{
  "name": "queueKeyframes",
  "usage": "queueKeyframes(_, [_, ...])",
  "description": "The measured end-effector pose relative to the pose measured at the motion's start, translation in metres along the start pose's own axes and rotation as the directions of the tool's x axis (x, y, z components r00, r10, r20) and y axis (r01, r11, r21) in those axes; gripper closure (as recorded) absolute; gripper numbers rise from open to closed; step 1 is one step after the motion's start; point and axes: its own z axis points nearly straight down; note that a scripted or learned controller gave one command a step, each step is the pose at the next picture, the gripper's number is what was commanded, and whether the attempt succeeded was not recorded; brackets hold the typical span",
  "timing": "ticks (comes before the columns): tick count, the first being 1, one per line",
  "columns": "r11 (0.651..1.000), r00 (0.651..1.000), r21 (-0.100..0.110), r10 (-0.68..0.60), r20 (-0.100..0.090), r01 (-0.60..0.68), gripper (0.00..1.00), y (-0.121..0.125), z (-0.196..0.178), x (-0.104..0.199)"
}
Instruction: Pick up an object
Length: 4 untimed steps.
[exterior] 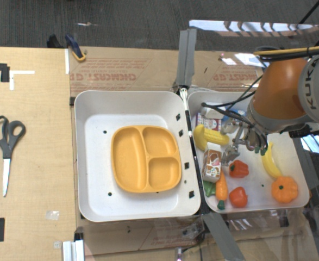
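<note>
My gripper [241,147] hangs over the middle of the right bin [300,162], under the arm's orange band. It sits just above and to the left of a red pepper [239,169]. A yellow corn cob [209,136] lies to its left and a brown snack packet [212,165] to its lower left. Further toys in the same bin are a carrot [221,188], a red tomato [238,197], a banana [270,162] and an orange pumpkin [285,190]. Nothing can be seen held in the gripper.
The left bin [88,156] holds a yellow three-part plate [146,158]. A small box [211,123] lies at the back of the right bin, partly under cables. Scissors [7,140] lie on the bench at the far left.
</note>
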Motion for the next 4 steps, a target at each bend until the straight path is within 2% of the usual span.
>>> queueKeyframes(1, [0.999, 0.998, 0.002, -0.044, -0.034, 0.044, 0.00, -0.089, 0.013, 0.004])
queueKeyframes(2, [0.995, 0.995, 0.001, -0.102, -0.022, 0.102, 0.00, -0.128, 0.009, 0.028])
queueKeyframes(3, [0.994, 0.994, 0.002, -0.107, -0.020, 0.107, 1.00, -0.127, -0.001, 0.026])
queueKeyframes(4, [0.977, 0.976, 0.010, 0.214, -0.038, -0.214, 1.00, -0.044, 0.013, 0.056])
